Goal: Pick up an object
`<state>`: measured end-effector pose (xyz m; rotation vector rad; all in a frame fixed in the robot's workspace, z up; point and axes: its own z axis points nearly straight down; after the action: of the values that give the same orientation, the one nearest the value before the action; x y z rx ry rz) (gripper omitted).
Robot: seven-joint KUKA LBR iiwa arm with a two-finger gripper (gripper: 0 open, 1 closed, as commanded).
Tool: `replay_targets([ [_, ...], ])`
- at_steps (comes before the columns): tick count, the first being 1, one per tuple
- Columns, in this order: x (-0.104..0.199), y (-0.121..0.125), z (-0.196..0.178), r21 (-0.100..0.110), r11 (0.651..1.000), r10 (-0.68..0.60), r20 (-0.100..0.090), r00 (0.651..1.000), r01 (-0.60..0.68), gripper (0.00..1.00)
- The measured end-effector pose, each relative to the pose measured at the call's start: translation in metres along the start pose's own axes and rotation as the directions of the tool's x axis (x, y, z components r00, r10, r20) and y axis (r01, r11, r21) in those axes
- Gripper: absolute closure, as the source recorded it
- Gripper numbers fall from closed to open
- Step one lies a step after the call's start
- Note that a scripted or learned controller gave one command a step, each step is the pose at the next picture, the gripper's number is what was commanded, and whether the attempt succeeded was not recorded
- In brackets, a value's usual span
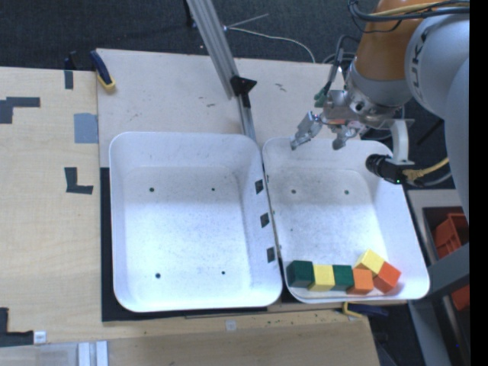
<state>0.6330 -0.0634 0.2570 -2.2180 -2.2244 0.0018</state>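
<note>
In the camera view you are seeing the grey two-finger gripper (316, 138) hanging over the far edge of the right shallow white plastic bin (396, 219), its fingers spread apart and grasping nothing. The small coloured blocks (345, 274), dark green, yellow, green, orange and red, are lying in a row touching one another at that bin's near right corner, well apart from the gripper.

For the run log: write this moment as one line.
pincer: open, holding nothing, above right bin's far rim | blocks: clustered at near edge | pick: not yet done
</note>
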Motion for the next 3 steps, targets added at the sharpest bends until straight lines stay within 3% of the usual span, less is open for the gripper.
replay_targets([
  [1,0.019,-0.008,-0.015,-0.001,1.000,0.000,-0.001,1.000,0.000,0.00],
  [2,-0.041,-0.050,0.000,0.004,1.000,0.009,0.002,1.000,-0.009,0.00],
  [3,-0.068,0.001,0.074,0.005,1.000,0.003,0.002,1.000,-0.003,0.00],
])
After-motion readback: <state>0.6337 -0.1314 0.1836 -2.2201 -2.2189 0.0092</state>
